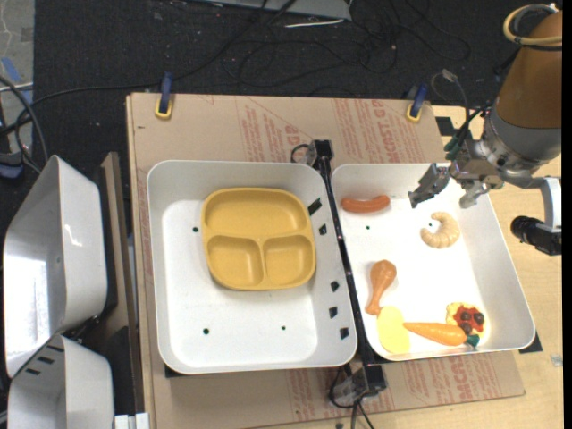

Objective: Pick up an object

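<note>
Seen from above: two shallow white bins side by side on a brown cardboard-topped counter (268, 119). In the left bin (170, 266), a yellow three-compartment plastic tray (259, 238). In the right bin (500, 266), an orange toy sausage (365, 205), pale croissant (441, 230), tan drumstick (381, 283), orange carrot (435, 332), yellow slice (391, 329) and small pizza piece (466, 317). Poised over the right bin's far edge, open and holding nothing, the arm's two-finger claw (451, 186).

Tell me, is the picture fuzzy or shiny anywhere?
In the camera view, the gripper looks a little blurred, while the croissant and yellow divided plate are sharp; the right bin is evenly bright, with soft shadows only.
</note>
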### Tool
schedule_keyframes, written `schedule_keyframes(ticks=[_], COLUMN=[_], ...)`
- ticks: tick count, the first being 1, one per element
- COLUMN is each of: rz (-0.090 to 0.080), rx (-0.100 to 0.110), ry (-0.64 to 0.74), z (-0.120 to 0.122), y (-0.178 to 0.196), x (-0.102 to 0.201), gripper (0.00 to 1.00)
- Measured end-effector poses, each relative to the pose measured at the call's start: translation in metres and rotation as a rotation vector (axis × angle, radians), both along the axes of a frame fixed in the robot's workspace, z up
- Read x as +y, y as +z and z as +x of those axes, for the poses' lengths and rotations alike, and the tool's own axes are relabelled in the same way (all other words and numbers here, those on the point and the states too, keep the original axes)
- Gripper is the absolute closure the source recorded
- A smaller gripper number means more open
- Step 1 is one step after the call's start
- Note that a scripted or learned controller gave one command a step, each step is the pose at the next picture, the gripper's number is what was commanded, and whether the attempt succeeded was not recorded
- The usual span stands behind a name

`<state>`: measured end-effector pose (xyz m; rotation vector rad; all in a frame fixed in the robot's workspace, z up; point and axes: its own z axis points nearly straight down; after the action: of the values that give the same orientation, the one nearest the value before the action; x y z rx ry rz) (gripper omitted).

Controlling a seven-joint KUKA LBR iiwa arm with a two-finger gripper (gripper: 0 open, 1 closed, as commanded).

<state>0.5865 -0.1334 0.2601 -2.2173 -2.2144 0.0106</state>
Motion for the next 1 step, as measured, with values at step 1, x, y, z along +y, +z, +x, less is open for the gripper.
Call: schedule_keyframes(ticks=[1], rz=[-0.001], rx=[-0.01], ry=[0.002], z=[0.002], y=[0.0053], x=[0.0002], gripper=[0.0])
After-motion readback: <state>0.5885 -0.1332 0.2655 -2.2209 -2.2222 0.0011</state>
